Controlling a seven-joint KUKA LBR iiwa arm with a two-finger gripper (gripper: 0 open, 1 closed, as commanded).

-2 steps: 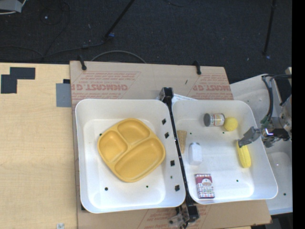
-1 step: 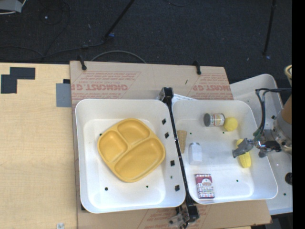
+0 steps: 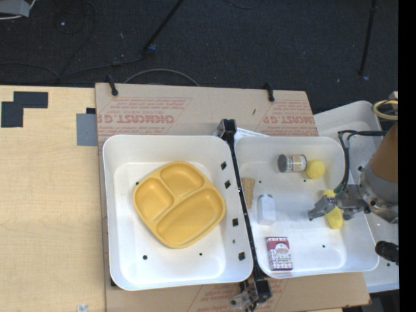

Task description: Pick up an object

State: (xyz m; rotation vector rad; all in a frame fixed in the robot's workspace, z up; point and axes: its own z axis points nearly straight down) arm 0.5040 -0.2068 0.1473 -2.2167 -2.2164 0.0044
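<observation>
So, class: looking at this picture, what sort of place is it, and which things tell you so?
Probably a robotics lab or test bench, not a home. Two white bins sit on cardboard, a robot gripper reaches in, and cables trail across the dark floor.

A yellow banana-like object (image 3: 333, 217) lies near the right bin's (image 3: 296, 265) right edge, roughly upright in view, between the gripper's (image 3: 328, 208) fingers.

One fixed camera — above, angled down on both bins (image 3: 117, 174).
</observation>
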